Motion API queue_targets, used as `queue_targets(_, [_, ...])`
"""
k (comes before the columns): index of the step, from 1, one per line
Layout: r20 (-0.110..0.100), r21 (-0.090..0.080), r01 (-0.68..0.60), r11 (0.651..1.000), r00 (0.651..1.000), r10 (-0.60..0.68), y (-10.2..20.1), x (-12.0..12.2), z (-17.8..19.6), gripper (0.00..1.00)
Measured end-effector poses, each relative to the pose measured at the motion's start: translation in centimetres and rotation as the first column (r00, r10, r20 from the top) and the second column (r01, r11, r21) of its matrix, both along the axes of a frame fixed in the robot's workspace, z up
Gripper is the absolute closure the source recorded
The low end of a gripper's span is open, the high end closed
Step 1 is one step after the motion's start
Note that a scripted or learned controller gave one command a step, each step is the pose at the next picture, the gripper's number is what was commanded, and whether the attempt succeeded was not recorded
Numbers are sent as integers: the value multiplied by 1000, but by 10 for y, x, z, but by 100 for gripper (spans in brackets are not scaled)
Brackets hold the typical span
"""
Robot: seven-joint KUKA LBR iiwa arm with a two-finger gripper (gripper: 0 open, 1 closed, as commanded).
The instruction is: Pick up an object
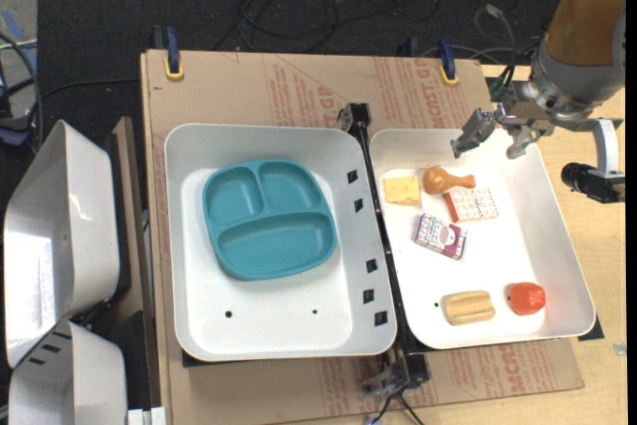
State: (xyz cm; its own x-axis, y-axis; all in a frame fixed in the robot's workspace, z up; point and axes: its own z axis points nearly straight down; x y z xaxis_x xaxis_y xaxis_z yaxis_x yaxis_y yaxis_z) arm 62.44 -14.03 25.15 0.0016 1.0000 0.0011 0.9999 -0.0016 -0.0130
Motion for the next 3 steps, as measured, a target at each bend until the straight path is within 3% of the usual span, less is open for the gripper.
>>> queue_targets(1, [13, -2, -2, 1000, 1000, 2, 0, 2, 8, 0])
queue_targets(3, [8, -1, -1, 1000, 1000, 1, 9, 7, -110, 0])
